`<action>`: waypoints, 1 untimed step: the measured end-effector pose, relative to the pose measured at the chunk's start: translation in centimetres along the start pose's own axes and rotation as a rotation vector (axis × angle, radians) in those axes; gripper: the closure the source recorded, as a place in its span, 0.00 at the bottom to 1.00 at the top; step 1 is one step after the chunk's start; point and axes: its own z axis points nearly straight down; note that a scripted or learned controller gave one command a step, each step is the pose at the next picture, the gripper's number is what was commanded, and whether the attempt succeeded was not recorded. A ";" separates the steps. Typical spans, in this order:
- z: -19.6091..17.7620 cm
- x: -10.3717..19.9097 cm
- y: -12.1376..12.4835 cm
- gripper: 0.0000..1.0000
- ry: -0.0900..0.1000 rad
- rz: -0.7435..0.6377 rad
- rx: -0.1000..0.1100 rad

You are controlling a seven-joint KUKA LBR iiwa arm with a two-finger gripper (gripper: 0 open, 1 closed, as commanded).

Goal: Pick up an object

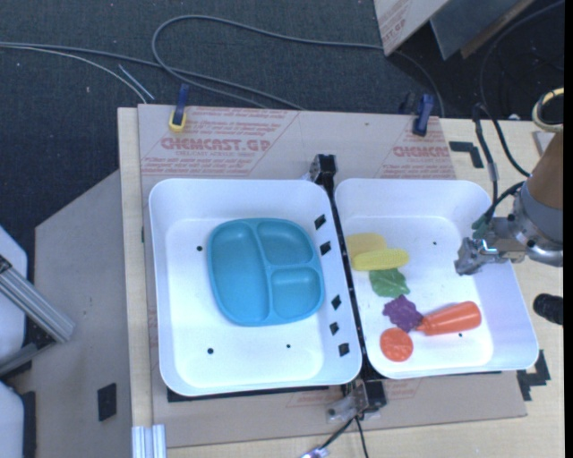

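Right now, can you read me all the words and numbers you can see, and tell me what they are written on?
"CHEMCAST GP", red, at the left end of the board behind the bins.
The same red words, fainter, at the board's right end.
Smaller red lines under both: too blurred to read.
Red print on the cardboard box at the top edge: too small to read.

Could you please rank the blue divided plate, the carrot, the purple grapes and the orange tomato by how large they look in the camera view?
1. Blue divided plate, by far the largest.
2. Carrot.
3. Purple grapes and orange tomato: they look about alike, so I would not rank them.
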 end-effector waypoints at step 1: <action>-1.1 5.8 1.4 1.00 0.000 -0.001 -0.001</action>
